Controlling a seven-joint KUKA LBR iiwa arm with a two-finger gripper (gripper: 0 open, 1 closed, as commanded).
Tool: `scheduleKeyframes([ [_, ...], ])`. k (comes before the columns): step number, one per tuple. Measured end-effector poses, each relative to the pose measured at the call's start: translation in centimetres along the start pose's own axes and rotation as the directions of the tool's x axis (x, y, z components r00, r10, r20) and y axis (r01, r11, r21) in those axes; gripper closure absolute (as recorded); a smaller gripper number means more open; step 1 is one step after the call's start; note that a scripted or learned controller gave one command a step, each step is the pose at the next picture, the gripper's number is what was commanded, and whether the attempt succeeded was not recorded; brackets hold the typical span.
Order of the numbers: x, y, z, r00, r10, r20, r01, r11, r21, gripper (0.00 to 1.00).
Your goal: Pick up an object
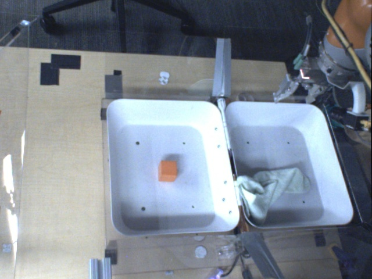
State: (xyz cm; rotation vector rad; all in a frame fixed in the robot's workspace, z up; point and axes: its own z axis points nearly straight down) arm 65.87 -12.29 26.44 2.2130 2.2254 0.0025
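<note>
Orange cube point(168, 171) lies in left bin point(125, 156); hand point(289, 90) well apart, grip state unclear.

1. There is one camera, fixed above the bench point(58, 173), and it looks down at a slant.
2. It is far enough to take in the left bin point(125, 156) and the right bin point(328, 156) whole, side by side.
3. The far edge of the bench and dark floor lie at the top.
4. The arm point(349, 16) enters at the upper right corner.
</note>
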Motion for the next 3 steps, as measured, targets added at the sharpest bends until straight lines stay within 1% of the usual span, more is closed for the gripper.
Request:
scheduleKeyframes([
  [1,-1.6,1.0,14.5,0.992,0.128,0.0,-0.128,0.992,0.002,0.0],
  [2,-1.4,1.2,13.2,0.993,0.122,0.001,-0.122,0.993,-0.006,1.0],
  [3,1.7,0.5,4.7,0.998,0.065,-0.001,-0.065,0.998,-0.003,1.0],
])
